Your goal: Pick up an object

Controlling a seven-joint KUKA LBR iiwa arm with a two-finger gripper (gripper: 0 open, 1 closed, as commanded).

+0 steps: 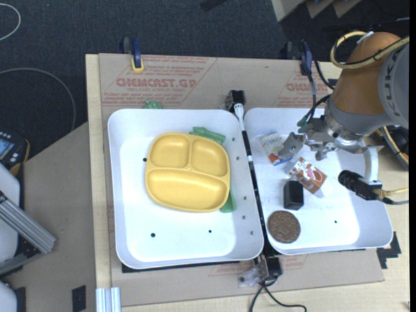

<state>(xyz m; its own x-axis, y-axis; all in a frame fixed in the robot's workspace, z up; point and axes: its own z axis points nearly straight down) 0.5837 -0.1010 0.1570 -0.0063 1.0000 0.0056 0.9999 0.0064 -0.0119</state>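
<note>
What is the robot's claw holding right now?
It cannot be told. The gripper sits low over the right bin, beside a small packet, but nothing shows clearly between its fingers.

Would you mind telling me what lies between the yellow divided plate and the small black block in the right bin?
In the camera view, the plate and block are separated by bare white bin floor and the two bins' adjoining rims; no object lies between.

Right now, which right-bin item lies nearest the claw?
The crumpled blue-and-white packet, just left of the claw. The red-and-white wrapper, black block and brown disc lie nearer the camera.
</note>
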